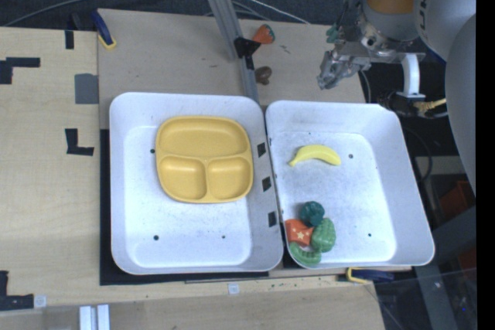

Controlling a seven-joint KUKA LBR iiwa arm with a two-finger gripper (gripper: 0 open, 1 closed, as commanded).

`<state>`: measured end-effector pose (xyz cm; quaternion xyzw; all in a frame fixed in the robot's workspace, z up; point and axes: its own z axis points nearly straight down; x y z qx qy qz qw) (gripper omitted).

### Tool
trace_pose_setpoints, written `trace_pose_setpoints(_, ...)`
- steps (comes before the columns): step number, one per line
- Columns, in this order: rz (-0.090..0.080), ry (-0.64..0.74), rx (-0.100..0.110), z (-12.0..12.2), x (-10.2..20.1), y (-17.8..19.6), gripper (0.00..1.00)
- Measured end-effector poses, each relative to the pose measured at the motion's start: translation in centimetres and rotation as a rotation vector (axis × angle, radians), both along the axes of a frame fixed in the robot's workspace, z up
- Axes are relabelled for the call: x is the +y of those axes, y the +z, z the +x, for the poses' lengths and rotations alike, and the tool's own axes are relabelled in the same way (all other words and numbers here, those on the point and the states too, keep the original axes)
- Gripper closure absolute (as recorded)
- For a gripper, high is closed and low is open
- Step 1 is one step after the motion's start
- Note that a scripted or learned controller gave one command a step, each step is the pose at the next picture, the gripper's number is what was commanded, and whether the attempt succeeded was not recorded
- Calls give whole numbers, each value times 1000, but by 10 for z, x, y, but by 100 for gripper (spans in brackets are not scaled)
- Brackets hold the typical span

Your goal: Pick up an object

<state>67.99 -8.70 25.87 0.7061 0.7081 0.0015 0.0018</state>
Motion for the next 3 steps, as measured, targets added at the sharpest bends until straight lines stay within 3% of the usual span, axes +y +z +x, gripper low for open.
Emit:
trace_pose_setpoints(1, 2, 3, 6, -14, 57, -5, 100)
trace_pose_setpoints(3, 2, 4, 9, -69, 150, -3, 100)
